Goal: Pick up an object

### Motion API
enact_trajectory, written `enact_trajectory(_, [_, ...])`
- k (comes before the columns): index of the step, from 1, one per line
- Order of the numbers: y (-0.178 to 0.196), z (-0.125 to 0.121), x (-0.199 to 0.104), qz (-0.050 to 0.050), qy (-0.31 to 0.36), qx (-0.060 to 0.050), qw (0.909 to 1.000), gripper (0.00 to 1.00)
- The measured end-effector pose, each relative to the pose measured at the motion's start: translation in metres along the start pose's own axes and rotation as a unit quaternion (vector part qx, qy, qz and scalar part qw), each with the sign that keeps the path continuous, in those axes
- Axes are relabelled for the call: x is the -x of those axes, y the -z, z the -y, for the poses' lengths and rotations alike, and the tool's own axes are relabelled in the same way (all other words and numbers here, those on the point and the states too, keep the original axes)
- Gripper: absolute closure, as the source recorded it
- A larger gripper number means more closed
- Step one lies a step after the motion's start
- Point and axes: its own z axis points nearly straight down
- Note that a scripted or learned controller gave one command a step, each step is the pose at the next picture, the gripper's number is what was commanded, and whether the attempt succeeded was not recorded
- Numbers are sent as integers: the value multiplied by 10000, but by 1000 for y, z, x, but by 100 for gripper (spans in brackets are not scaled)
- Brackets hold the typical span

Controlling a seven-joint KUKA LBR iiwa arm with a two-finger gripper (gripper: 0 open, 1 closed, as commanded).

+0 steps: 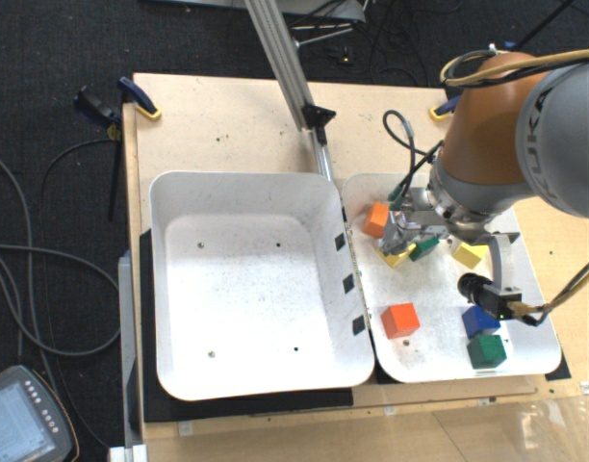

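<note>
- The bench [227,114], a pale wooden board, is sitting on dark carpet [54,27], with loose cables [25,248] trailing at 9 o'clock.
- Two white bins are lying side by side: the left bin [246,277] and the right bin [429,364].
- The arm [506,133] is reaching in from 3 o'clock; its gripper [402,231] is hanging over the right bin's upper part.
- Whether the jaws are apart or together cannot be told from this view.
- An orange block [375,218] is lying just beside the gripper at 10 o'clock.
- A yellow piece [397,254] and a green piece [425,248] are lying directly below the gripper.
- A second orange block [401,320] is resting at 6 o'clock.
- A yellow block [469,254], a blue block [479,320] and a green block [487,351] are occupying the 4 o'clock side.
- A metal pole [280,51] is slanting across the bench at 12 o'clock.
</note>
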Motion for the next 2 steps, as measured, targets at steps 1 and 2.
enact_trajectory(1, [5,8,-46,-2,1,-1,10000,100])
enact_trajectory(2, [13,10,-105,-4,3,1,10000,100])
